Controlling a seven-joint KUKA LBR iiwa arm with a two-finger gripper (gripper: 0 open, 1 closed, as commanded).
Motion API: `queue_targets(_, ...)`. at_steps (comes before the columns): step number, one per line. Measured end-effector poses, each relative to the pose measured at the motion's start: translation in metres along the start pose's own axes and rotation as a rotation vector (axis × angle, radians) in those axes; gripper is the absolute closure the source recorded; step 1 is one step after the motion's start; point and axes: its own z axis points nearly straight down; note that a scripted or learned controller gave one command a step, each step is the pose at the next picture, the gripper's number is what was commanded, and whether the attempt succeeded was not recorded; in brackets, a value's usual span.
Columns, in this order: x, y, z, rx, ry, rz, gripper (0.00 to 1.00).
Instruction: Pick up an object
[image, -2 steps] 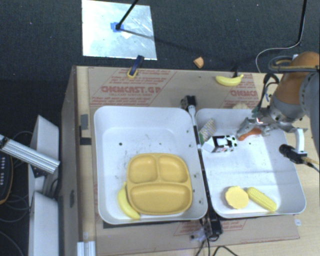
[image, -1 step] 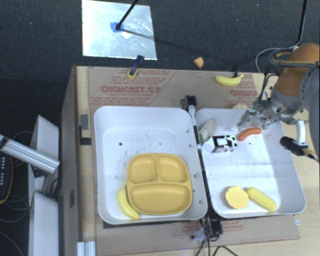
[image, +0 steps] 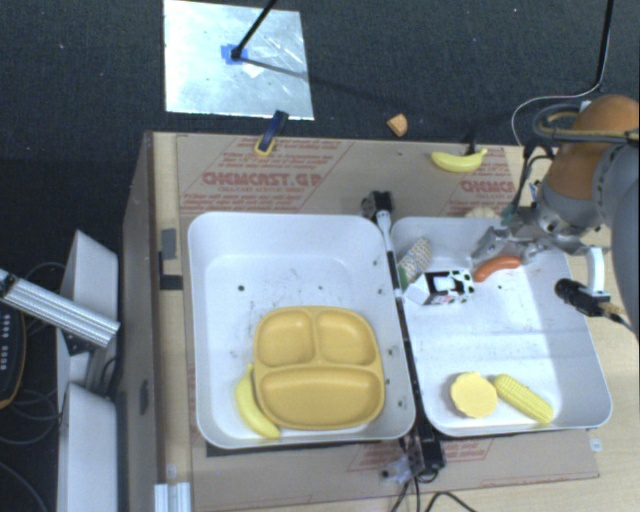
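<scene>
The gripper (image: 505, 243) hangs low over the right bin (image: 575, 340), directly above an orange carrot (image: 496, 267). I cannot tell its state. A black-and-white toy (image: 447, 287) lies just left of it.

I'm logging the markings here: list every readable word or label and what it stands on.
"CHEMCAST GP": red print on the brown sheet under the bins, behind the left bin.
More red print at the sheet's right rear, near the banana: cut off, unreadable.
Smaller red lines: too blurred.
</scene>
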Motion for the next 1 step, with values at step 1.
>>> queue_targets(1, -0.0005, 0.0015, -0.0117, -0.007, -0.004, -0.003, 1.00)
